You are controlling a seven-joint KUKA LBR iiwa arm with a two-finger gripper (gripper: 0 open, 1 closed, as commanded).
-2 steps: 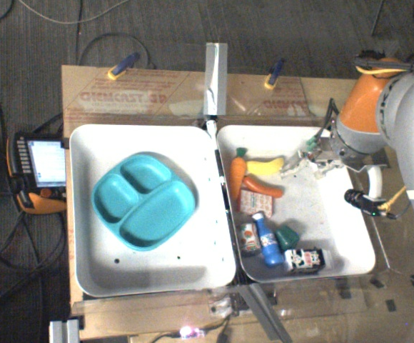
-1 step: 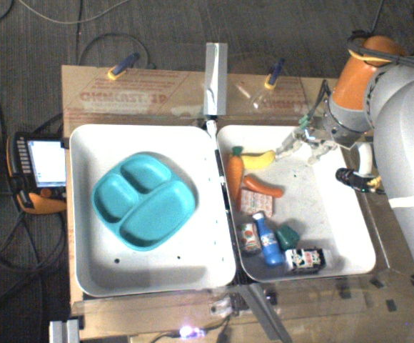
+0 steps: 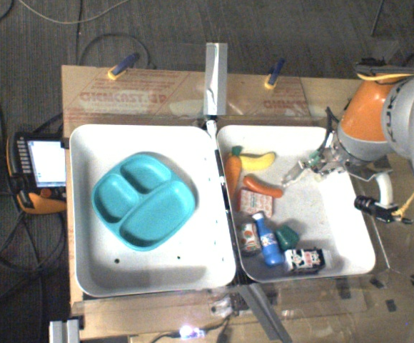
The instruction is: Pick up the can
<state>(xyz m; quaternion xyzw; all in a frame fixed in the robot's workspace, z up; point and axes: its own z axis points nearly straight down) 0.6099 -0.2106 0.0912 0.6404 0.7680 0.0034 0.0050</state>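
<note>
Camera view showed the can [image 3: 248, 239] at the lower middle of the right bin [image 3: 350, 220], packed among toys. The gripper [image 3: 293, 174] hung spread and empty up right, not yet over it.

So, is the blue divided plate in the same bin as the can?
No, the blue divided plate lies in the left bin, while the can sits in the right bin.

Gripper [image 3: 293, 175] low, arm reaching leftward
</note>
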